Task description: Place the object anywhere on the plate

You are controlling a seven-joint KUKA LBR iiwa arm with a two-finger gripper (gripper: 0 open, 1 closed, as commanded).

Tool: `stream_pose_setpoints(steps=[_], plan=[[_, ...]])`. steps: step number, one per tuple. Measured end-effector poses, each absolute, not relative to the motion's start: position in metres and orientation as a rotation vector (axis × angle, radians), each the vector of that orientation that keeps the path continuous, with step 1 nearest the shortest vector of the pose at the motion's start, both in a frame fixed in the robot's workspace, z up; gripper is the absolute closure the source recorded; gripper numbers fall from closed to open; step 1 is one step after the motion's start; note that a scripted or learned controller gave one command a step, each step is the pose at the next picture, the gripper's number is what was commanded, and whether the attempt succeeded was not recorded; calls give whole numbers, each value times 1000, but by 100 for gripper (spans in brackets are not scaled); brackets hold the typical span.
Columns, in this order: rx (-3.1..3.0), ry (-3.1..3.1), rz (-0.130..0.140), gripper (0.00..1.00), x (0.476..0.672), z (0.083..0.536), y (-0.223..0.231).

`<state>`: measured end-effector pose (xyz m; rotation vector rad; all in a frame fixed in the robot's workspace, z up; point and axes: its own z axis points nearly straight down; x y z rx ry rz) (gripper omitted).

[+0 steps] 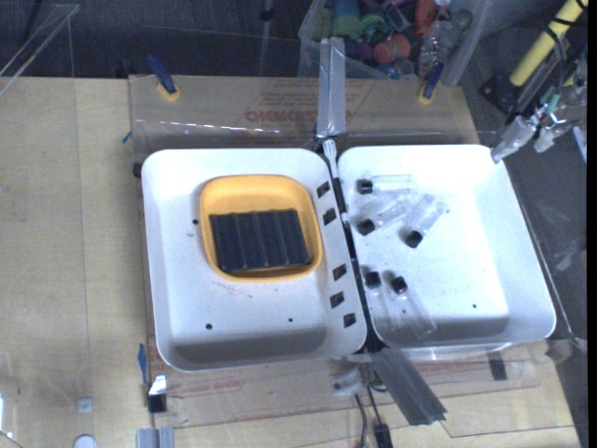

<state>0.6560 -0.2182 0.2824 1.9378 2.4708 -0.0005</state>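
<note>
Vials [396,208], clear with black caps, lie scattered in the right bin [485,185]; I count several in an upper cluster and two more lower down near the divider. My target, the yellow plate [256,192], sits in the left bin [173,250] and carries a dark ribbed tray [259,241] on its floor. I see the gripper [522,136] high at the right bin's far right corner, well apart from every vial; it is too small and blurred for me to tell how its jaws stand, and nothing visibly hangs from it.

I judge the step in hand to be the pick. I would go for the vial with the black cap [411,238] at the cluster's lower edge, since it lies somewhat apart from its neighbours. I would align the fingers across its narrow body, not along it, and descend slowly, because clear round vials probably roll and slip. After lifting, I would clear the divider before crossing to the plate.
</note>
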Motion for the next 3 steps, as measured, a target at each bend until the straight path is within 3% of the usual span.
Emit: stream_pose_setpoints(steps=[1,2,3], plan=[[1981,2438,-2,0,668,255,-221],[1618,2692,1,0,668,259,-221],[1227,2882,2,0,656,306,-222]])
